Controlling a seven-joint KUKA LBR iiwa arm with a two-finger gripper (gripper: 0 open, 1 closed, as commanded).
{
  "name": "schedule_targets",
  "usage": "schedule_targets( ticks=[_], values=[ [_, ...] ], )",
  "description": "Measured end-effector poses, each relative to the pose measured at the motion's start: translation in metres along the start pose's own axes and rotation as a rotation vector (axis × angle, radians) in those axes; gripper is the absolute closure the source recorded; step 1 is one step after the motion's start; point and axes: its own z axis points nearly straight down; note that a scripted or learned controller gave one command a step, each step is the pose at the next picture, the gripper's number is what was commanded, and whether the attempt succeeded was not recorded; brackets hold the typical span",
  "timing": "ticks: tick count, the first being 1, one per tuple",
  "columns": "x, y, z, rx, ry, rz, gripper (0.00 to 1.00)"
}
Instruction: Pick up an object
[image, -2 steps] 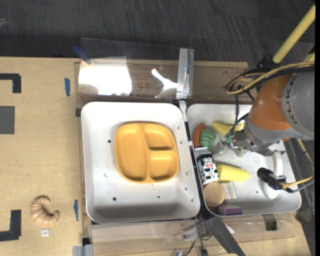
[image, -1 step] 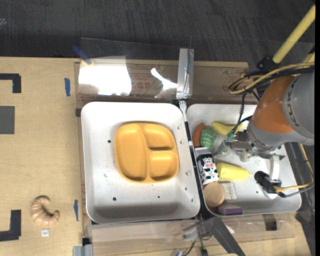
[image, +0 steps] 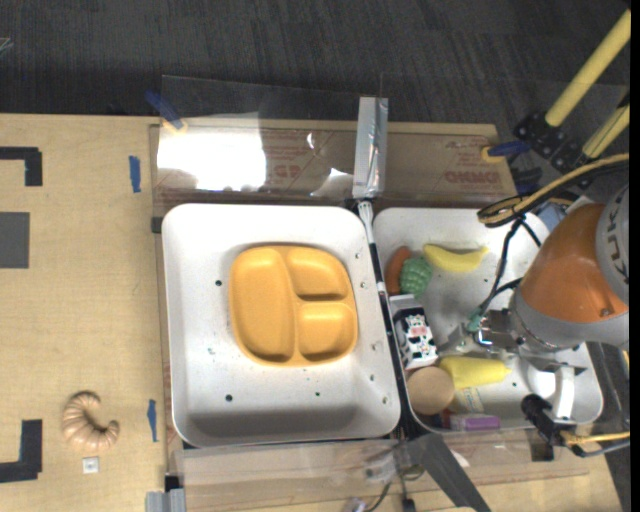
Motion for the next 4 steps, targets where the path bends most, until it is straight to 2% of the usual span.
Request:
schedule_targets(
  ticks=[1, 2, 3, 4],
  values=[
    [0.0, 0.001, -0.01, -0.002, -0.001, -0.001, 1.0],
    [0.058, 0.076, -0.094, 0.02, -0.001, 0.231, 1.0],
    [-0.01, 0.117, -0.027, 0.027, -0.005, 0.233, 1.0],
    [-0.074, 0.095, 0.004, 0.018, -0.002, 0.17, 1.0]
  ],
)
